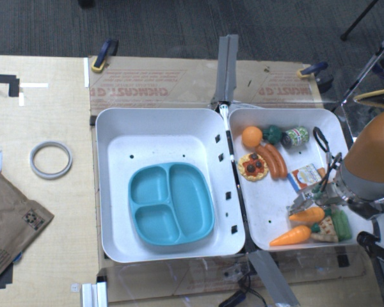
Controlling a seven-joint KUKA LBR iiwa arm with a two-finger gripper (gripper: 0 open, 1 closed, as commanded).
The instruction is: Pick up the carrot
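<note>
Down in the right bin (259, 238), near its front right corner, the gripper (305, 203) hung low over the toy food, its metal fingers (301, 204) pointing toward the left and sitting just above a short orange piece (307, 215); whether they were parted or closed could not be told, and nothing could be seen clamped between them. The carrot (290, 236) lay just in front of that, a tapered orange shape with its tip pointing left, close to the bin's front wall and apart from the fingers. Beside the carrot's thick end sat a pizza slice (324, 231) and a green vegetable (341, 224), partly under the wrist. Behind the gripper lay a small white and orange packet (306, 176). Farther back in the same bin were a round orange fruit (251, 136), a dark green piece (273, 133), a small can (296, 136), a black loop (321, 139), a sausage (274, 160) and a little round pizza (253, 167) touching the sausage's left side. The arm (371, 162), with its orange band, came in from the right edge. The left bin (115, 171) held a blue divided plate (171, 203) with three compartments. On the bench (38, 107) to the left lay a roll of tape (51, 159) and a brown cardboard box (9, 219).
</note>
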